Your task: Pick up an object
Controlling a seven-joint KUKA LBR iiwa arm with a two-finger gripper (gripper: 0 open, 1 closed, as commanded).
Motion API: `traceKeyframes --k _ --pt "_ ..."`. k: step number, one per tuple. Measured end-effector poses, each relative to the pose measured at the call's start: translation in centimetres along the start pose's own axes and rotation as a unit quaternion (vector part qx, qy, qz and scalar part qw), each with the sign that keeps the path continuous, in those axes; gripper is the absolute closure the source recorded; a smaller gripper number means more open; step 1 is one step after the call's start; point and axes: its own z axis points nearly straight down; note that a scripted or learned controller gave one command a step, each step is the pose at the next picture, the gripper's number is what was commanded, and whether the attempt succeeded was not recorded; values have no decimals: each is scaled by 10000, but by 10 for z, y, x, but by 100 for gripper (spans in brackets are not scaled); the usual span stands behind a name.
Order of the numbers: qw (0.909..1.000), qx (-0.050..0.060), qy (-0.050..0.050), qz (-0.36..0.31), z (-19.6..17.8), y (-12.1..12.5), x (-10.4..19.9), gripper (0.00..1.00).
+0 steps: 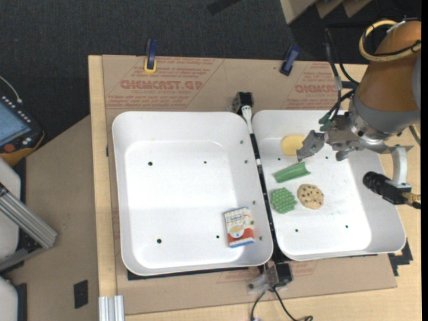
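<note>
Hovering over the right bin (374, 236), our tool (326, 146) hangs with its fingers spread apart, gripping nothing. We see the yellow piece (291, 144) just to its left, the green stick (291, 173) slightly nearer, its long axis running left to right with a slight tilt.

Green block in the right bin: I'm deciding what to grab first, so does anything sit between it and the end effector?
Nothing visible does. The end effector hangs above and right of the green block; the yellow piece lies apart above it, off that line.
</note>
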Motion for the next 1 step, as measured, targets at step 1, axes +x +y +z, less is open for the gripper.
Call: traceKeyframes --k 1 --pt "10000 48 8 16 39 -57 -13 0"
